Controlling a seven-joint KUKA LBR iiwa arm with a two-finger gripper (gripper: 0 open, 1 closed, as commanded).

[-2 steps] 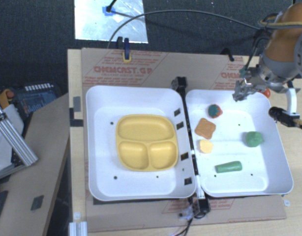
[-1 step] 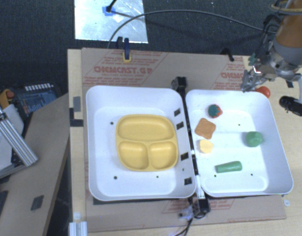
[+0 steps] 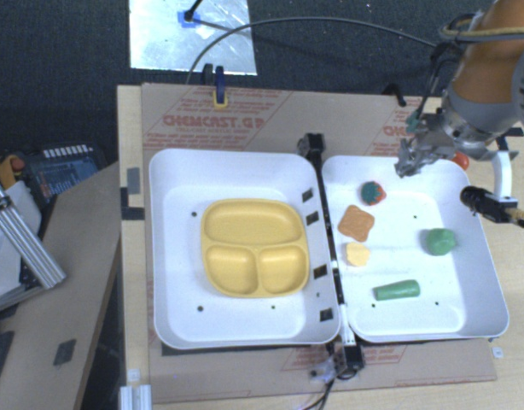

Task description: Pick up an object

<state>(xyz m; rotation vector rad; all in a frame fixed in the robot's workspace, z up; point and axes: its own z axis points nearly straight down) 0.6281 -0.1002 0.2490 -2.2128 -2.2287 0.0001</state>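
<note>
I judge I'm at the approach step: my gripper (image 3: 409,166) hangs over the right bin (image 3: 480,306) at its twelve o'clock rim, grip state I cannot tell, and next must descend onto the round red-green object (image 3: 373,193), at seven o'clock from it.

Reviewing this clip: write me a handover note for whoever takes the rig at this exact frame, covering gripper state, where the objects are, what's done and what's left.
Gripper: above the far edge of the right bin, nothing visible between its fingers; too small to tell if open or shut.

Objects, all lying in the right bin: red and green ball at the far side, orange piece below it, small yellow piece nearer still, green lump to the right, green stick at the near side.

Left bin: holds the yellow divided tray.

Done: no pick yet.

Left: choose an object, descend, grasp, lift. The ball looks closest to the gripper.
</note>
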